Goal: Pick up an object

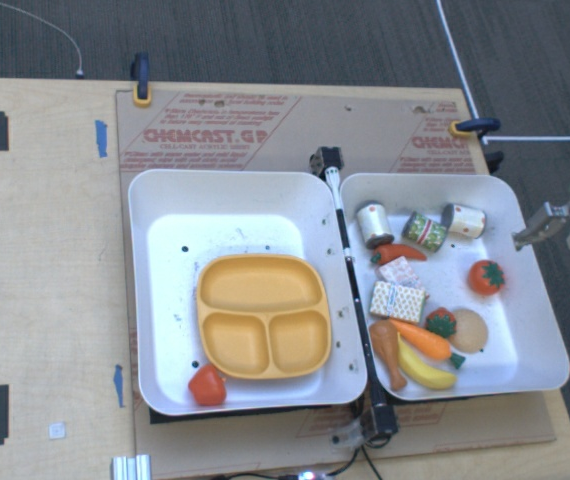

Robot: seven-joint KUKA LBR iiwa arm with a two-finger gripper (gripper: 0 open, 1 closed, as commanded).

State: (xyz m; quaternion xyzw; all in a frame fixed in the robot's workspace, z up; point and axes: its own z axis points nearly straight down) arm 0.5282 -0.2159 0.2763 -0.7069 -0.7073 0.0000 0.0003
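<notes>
Gripper (537, 230) beside right bin (545, 298)

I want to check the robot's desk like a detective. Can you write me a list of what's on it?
Surface: wooden bench with a board under two white bins, left bin and right bin.
Job's things: right bin holds toy food: tomato, carrot, banana, cans.
Clutter: yellow tray and a red toy in the left bin.
Grippers: gripper at the right bin's far edge, holding nothing seen.
Cables: white cable across the floor.
Surroundings: dark carpet, blue tape, clamps.
</notes>
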